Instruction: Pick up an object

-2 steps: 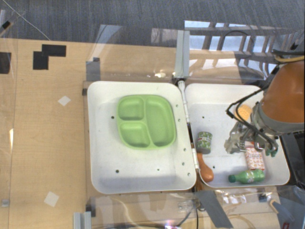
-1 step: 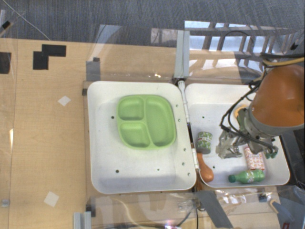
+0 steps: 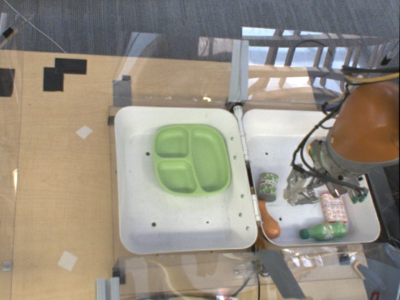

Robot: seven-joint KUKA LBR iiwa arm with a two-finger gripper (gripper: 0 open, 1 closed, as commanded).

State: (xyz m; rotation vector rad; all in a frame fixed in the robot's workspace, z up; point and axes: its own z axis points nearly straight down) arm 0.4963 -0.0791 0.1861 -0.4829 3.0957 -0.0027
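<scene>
Grey hand point(image 3: 304, 191) low in right white bin point(image 3: 275, 130), finger state unclear; nearest small pink-labelled packet point(image 3: 334, 208) at 4 o'clock: centre over it first.

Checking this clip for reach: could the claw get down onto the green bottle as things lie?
Probably yes. The green bottle lies flat near the right bin's front edge, uncovered, with the claw just behind it.

Layout around the right bin

The divided plate point(image 3: 190, 159) lay in the left bin point(image 3: 134, 224), left of the right bin point(image 3: 275, 130); inside that stood a cup point(image 3: 268, 185), carton point(image 3: 334, 208) and bottle point(image 3: 323, 232).
</scene>
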